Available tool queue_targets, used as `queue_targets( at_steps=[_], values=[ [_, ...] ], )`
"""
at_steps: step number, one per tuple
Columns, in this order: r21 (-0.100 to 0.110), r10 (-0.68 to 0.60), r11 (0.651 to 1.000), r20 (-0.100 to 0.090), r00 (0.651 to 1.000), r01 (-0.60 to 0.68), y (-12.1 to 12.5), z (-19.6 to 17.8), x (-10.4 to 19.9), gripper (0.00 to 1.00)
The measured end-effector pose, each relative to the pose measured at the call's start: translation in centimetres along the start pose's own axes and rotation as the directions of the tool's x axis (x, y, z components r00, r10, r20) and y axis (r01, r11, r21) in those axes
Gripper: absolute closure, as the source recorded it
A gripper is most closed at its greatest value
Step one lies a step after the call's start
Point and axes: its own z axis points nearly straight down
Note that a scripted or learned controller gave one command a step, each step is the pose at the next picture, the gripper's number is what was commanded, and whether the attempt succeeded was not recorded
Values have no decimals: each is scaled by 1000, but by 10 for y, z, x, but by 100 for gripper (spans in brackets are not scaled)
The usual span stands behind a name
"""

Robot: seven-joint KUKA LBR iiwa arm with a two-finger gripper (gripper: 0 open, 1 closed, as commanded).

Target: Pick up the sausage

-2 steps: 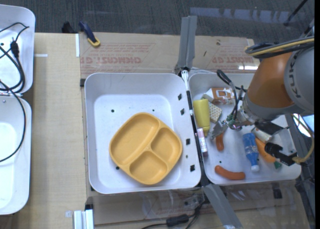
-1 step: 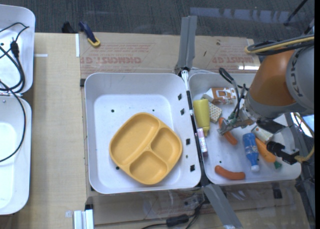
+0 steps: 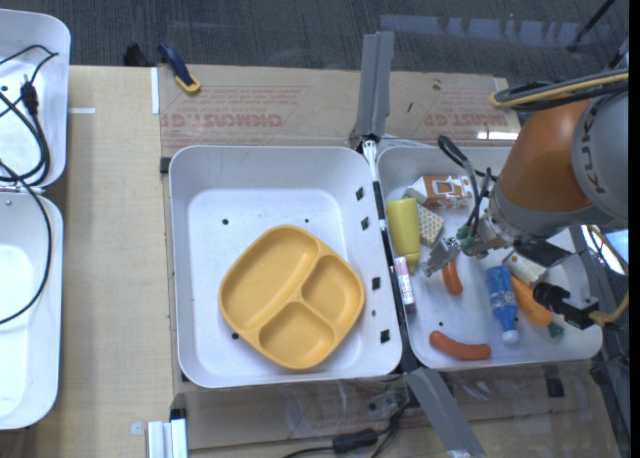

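The sausage (image 3: 461, 347) lies flat at the lower middle of the right bin (image 3: 590, 346), apart from the pincer (image 3: 440, 258), which hovers above-left, its state unreadable. Ideally the pincer descends straddling the sausage's short axis, clear of the blue tube (image 3: 502, 303).

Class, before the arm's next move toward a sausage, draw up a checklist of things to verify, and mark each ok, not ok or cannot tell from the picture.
1. Sausage visible in the right bin: ok, lying near the front wall.
2. Sausage free of neighbours: ok, nothing touches it.
3. Gripper over that sausage: not ok, it sits further back, by a second, smaller sausage.
4. Gripper state: cannot tell.
5. Blue tube clear of the front sausage: ok, beside it, apart.
6. Yellow tray out of the way: ok, in the left bin.
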Motion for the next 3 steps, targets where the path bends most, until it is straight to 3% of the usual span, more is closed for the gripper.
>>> queue_targets(
  at_steps=[1,2,3],
  values=[
    [-1,-212,977,0,977,212,33,-91,20,0],
    [1,-226,974,-2,974,226,-31,9,5,0],
    [0,-221,975,-1,975,221,-32,1,4,100]
  ],
)
